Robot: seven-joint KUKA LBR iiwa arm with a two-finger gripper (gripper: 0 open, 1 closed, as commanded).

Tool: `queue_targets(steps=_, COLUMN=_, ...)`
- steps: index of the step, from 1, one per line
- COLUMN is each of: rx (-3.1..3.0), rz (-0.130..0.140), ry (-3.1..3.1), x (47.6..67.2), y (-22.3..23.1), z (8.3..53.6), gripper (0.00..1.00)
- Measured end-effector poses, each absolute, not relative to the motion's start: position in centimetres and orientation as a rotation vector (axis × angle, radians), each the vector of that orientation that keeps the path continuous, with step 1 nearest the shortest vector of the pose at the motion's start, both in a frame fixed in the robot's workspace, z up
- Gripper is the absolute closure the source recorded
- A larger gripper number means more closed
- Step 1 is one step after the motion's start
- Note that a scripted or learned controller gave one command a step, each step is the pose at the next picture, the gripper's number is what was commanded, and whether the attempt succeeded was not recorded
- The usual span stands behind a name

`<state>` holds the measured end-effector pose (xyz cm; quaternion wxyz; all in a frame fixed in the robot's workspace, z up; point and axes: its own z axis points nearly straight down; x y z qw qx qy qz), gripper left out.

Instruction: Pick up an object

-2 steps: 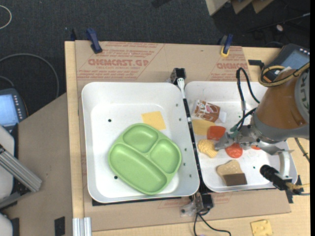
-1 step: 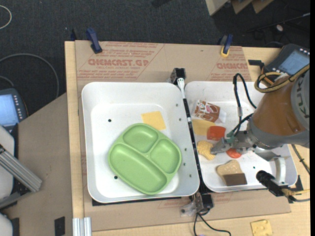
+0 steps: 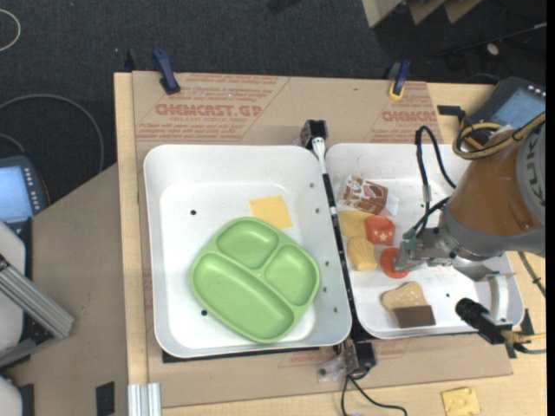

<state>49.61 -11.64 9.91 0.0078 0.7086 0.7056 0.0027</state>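
red and small, the toy tomato slice (image 3: 395, 263) in the right bin (image 3: 434, 323) looks light, stiff and slippery; pinching across its flat edges seems best. it lies just at the jaws of the gripper (image 3: 408, 251), whose opening i cannot tell.

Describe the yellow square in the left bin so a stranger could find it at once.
Start at the left bin, the one holding the green divided plate. Just beyond the plate's far edge, toward the bin's middle wall, lies the yellow square, flat on the white floor. It is the bin's one yellow thing, thin and plain, and smaller than the plate.
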Motion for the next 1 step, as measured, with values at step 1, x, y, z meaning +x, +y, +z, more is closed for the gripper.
queue_targets(steps=1, rx=2.216, rz=0.008, ry=2.207, x=49.56, y=-11.61, z=9.81, gripper=0.0)
